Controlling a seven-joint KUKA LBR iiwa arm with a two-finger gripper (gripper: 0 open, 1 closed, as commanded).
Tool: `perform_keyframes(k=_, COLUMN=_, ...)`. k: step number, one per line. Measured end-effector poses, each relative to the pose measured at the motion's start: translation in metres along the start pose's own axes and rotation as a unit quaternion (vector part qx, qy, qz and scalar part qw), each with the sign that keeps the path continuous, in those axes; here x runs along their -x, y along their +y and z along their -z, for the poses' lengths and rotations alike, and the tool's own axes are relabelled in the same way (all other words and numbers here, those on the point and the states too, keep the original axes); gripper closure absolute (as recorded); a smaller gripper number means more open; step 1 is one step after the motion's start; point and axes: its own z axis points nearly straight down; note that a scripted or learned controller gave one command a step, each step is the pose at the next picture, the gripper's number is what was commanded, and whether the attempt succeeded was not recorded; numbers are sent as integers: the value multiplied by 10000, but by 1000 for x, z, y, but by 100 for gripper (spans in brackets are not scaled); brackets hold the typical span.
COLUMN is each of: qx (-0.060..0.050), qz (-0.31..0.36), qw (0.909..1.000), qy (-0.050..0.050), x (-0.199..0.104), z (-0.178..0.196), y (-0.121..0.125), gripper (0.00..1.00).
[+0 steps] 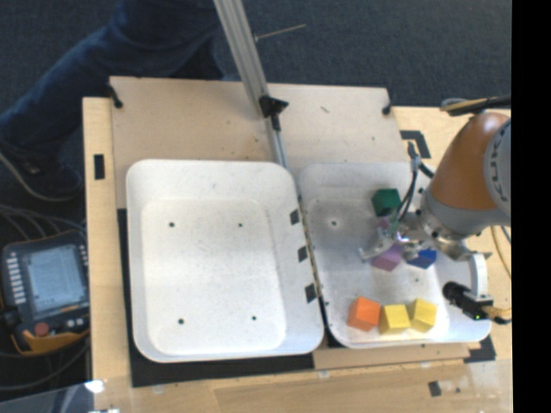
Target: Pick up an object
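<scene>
The arm reaches in from the right and its end effector sits low over the right bin, directly at a small purple block. From this angle I cannot tell how wide the end effector is set, nor whether the purple block is caught in it; the block appears to rest on the bin floor, touching or just under the metal tip. No object is visibly lifted, so the pick seems to be at the approach-or-close stage, with the grasp and the lift yet to be shown. Close around the target lie a blue block, just to its right and partly under the wrist, and a green block, a little farther up the bin. Along the near rim stand an orange block and two yellow blocks in a row, well apart from the purple one. The blue block is the likeliest obstruction. The left bin holds no blocks. A slanted aluminium rail crosses the desk behind the bins.
</scene>
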Motion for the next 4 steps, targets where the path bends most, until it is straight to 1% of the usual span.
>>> perform_keyframes(k=1, qx=37, qz=1, qw=10000, qy=-12, x=2, z=-30, y=1, gripper=0)
perform_keyframes(k=2, qx=63, qz=-34, qw=10000, qy=-12, x=3, z=-18, y=2, gripper=100)
perform_keyframes(k=4, qx=53, qz=34, qw=10000, qy=-7, x=1, z=74, y=17, gripper=100)
